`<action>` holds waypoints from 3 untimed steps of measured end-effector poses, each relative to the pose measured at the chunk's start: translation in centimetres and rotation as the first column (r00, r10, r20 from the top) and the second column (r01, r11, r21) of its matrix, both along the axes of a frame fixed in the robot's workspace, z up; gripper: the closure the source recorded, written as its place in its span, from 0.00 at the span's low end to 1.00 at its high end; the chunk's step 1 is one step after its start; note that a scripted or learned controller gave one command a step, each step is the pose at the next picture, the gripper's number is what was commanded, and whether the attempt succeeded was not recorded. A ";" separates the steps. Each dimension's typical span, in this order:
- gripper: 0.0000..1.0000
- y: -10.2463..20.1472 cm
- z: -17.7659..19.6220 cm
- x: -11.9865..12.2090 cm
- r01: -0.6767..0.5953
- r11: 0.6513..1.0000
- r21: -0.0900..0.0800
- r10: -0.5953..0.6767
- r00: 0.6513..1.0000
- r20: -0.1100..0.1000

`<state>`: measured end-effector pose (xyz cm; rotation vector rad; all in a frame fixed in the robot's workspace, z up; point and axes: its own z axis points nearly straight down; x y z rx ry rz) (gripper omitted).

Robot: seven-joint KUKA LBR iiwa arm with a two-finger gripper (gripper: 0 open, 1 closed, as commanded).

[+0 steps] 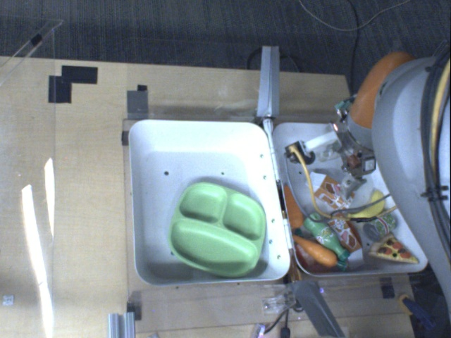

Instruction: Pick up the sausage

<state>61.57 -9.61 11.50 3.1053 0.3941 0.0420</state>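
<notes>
Near edge of counter, pale wood-grain, smooth: two shallow white plastic bins with rounded corners sit side by side toward the counter's right end.

Left bin: one green plate, glossy moulded plastic, rounded, three compartments, lying tilted toward the bin's near right corner.

Right bin: toy food, crowded into the near half.
- one carrot, orange, tapered, green top, along the near wall.
- one pizza slice, flat triangle, at the near right corner.
- one green rounded item, just behind the carrot; kind cannot be told.
- one sausage, reddish-orange, smooth, elongated, lying lengthwise against the bin's left wall, beside the divider between the bins, apart from the gripper.
- one banana, yellow, curved, toward the right wall.
- one printed snack packet, crinkled, mid-bin.

Gripper: metallic, hanging over the far half of the right bin above the packet, with a yellow cable looping off it. Whether it is released or clenched cannot be told; nothing is seen held in it. Arm: grey, smooth, orange band above the wrist.

Far edge of counter: one upright grey metal post behind the divider, two black tape marks near the far left corner. Beyond, dark carpet with one thin cord.
</notes>
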 end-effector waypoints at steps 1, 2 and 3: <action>0.00 -5.4 3.5 2.0 0.045 0.999 0.008 -0.045 0.999 -0.023; 0.00 -0.7 0.1 -1.3 0.012 1.000 0.004 -0.012 1.000 -0.011; 0.00 -4.5 1.2 4.4 0.015 1.000 0.008 -0.015 1.000 -0.023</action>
